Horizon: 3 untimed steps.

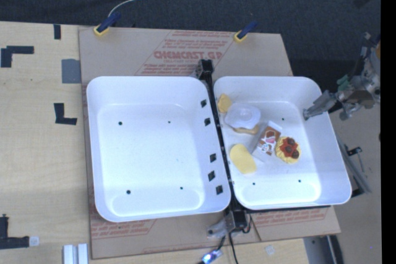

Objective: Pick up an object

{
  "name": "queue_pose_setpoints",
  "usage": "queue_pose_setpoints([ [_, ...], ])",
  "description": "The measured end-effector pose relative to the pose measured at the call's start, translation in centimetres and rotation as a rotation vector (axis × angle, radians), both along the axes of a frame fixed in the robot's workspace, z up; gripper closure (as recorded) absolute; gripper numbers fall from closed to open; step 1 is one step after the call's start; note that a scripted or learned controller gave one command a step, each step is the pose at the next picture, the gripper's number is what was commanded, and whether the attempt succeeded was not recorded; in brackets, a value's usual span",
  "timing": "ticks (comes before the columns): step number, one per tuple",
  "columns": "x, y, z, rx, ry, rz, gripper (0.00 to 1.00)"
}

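The right bin (pixel 309 191) holds a small cluster of objects. A white round lid (pixel 242 115) lies on a tan piece (pixel 249 130) near the divider. A small yellow piece (pixel 223 102) sits just behind it. A yellow lemon-shaped toy (pixel 243 159) lies in front. A grey and white packet (pixel 265 140) touches a yellow toy with red spots (pixel 288 149). My gripper (pixel 325 113) hangs over the bin's right rim, right of the cluster and apart from it. It is open, and nothing is between its fingers.
The left bin (pixel 99 151) stands beside the right one, joined by a black clipped divider (pixel 213 145). Both rest on a cardboard sheet (pixel 179 55) held by two clamps. A cable (pixel 139 0) runs over the dark floor behind.
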<state>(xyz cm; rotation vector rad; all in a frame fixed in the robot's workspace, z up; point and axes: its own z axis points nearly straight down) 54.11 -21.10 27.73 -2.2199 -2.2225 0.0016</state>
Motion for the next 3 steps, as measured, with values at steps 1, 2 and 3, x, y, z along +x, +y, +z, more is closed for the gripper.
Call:
queue_pose_setpoints([
  [1, -1.9, -0.9, -13.1, 0.004, 0.011, -0.002, 0.00],
  [2, -0.3, -1.0, -17.9, -0.001, -0.001, -0.001, 0.00],
  [3, -0.4, 7.6, -13.2, 0.004, -0.003, 0.008, 0.00],
])
